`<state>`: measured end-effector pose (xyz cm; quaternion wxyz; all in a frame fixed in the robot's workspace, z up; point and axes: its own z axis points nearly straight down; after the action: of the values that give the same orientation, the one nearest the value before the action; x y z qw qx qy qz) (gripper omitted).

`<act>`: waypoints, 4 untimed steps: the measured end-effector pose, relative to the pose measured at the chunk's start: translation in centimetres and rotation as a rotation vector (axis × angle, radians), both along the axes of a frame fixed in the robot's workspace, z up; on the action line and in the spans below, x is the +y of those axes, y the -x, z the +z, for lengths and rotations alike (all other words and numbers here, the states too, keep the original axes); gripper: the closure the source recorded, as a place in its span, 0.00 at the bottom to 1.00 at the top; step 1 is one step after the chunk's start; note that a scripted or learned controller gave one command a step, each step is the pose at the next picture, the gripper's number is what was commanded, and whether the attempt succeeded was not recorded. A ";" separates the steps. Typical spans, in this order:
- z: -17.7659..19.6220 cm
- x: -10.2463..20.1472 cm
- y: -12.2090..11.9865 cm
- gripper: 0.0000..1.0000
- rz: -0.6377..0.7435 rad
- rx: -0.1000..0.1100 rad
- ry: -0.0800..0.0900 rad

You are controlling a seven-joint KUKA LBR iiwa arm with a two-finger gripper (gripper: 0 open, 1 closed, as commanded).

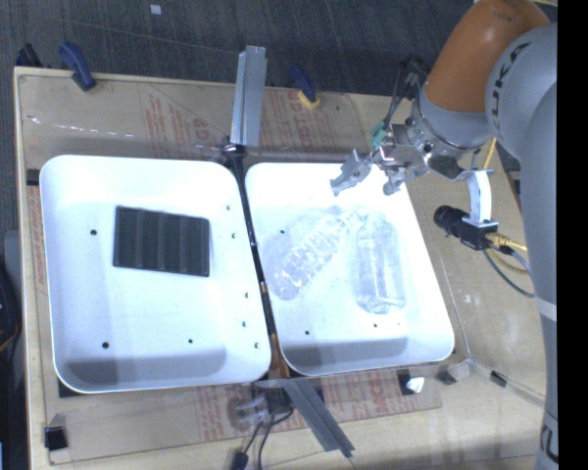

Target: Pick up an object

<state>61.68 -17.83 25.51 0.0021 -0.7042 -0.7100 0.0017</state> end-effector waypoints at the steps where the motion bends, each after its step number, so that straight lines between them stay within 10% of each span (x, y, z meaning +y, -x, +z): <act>1: -0.4 -1.2 3.7 0.00 0.017 -0.002 0.000; 2: 0.6 -1.1 3.6 1.00 0.021 -0.001 0.000; 3: 0.6 -1.1 3.6 0.00 0.021 -0.001 0.000; 4: -6.6 -1.6 8.2 0.00 -0.201 0.001 0.000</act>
<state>53.44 -19.44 18.92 0.0025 -0.7717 -0.6360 0.0019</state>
